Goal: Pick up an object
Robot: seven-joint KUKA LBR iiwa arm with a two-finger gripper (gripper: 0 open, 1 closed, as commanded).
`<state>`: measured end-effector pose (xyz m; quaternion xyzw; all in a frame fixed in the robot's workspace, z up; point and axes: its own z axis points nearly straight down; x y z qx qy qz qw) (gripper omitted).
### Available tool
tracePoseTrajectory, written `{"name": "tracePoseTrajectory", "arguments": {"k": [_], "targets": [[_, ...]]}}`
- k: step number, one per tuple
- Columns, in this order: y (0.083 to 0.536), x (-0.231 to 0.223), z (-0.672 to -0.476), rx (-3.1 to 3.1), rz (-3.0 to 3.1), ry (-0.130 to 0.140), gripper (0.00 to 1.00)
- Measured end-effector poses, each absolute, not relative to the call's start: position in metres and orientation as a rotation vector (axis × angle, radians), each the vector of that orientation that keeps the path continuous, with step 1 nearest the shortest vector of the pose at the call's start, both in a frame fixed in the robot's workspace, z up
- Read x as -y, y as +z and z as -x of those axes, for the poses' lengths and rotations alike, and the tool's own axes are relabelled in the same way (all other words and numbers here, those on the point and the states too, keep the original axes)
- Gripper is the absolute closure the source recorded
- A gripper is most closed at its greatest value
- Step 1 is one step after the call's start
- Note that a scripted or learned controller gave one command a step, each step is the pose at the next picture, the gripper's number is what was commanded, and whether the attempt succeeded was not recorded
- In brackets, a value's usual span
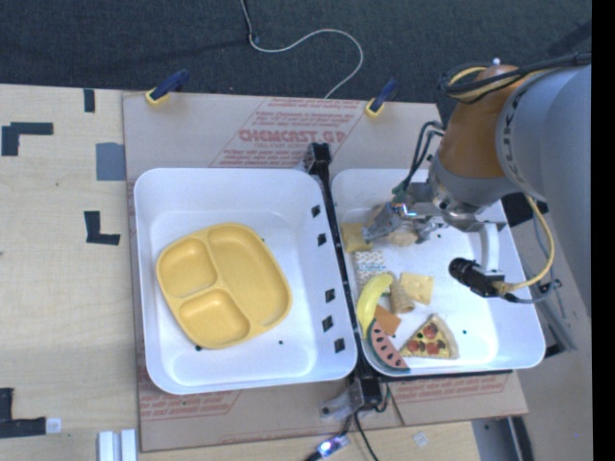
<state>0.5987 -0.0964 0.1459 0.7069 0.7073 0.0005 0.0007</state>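
Low over the right bin [519, 349], the gripper [384, 221] reached in from the right and hung near that bin's upper left corner, close to the divider where the two bins met. Whether it was spread or closed could not be made out; it was small, dark and partly lost against the objects under it. Nothing could be seen clamped in it.

Directly beneath and just left of the gripper lay a pale yellow block [354, 237], beside the right bin's left wall. A speckled cracker [370, 261] sat just below that block. Lower in the right bin, a banana [371, 295] curved along the left wall, with a cheese wedge [415, 289] beside it to the right. A watermelon slice [383, 342] rested at the right bin's lower left corner, and a pizza slice [429, 340] lay just beside it, toward the bin's middle.

Left of the right bin, the left bin [163, 185] held a yellow divided plate [223, 284] with three compartments, set toward its left half.

Above the right bin, the arm's orange band [466, 142] sat over the wrist, with the grey arm [557, 133] running off past the bin's right side. A black cylinder [471, 274] with a yellow cable hung over the right bin's right half.
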Motion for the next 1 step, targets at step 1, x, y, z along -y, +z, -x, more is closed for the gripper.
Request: {"name": "tracePoseTrajectory", "arguments": {"k": [1], "targets": [[0.197, 0.1004, -0.5902, -2.22, -2.22, 0.003, 1.0]]}}
